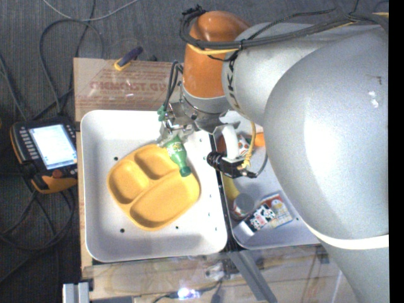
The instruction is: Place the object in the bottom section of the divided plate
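Just at the yellow divided plate's [154, 191] right rim lies a green bottle [180, 158], tilted, its pale cap toward the gripper [169, 131] directly above. Whether the fingers pinch it, I cannot tell. Smooth plastic plate, left bin [95, 232]. Grey arm [315, 106] reaches from the right, orange-banded wrist pointing down.

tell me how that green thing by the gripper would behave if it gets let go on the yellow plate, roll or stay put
The green object looks small, slim and rounded, so it is probably light and could roll. It lies over the divided plate where a ridge meets the rim, so it might tip into a section. It looks glossy, perhaps slippery under the gripper.
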Available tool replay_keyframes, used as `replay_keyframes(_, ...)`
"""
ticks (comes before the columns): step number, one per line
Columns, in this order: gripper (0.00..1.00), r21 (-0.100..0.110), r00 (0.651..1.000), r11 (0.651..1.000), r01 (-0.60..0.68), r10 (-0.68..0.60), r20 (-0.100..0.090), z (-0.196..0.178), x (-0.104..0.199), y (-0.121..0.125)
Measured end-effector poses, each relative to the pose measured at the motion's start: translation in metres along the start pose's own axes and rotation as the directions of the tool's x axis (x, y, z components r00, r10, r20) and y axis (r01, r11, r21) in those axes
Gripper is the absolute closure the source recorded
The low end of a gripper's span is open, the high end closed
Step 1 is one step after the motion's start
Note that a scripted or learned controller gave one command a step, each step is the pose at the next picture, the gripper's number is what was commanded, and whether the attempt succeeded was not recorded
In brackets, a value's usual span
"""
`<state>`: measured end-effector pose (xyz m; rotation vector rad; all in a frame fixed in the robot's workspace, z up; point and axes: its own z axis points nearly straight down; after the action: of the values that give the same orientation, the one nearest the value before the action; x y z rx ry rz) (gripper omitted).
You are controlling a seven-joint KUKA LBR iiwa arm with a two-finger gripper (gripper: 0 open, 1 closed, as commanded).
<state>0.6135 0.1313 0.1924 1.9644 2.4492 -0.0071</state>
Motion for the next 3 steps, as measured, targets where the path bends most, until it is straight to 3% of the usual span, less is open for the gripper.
replay_keyframes(1,1.00,0.001,0.988,0.988,0.156,-0.156,-0.003,0.063,0.040,-0.022)
replay_keyframes(2,0.00,0.001,0.988,0.988,0.156,-0.156,-0.004,0.063,0.040,-0.022)
replay_keyframes(3,0.00,0.002,0.997,0.997,0.077,-0.077,-0.004,0.016,0.006,-0.102)
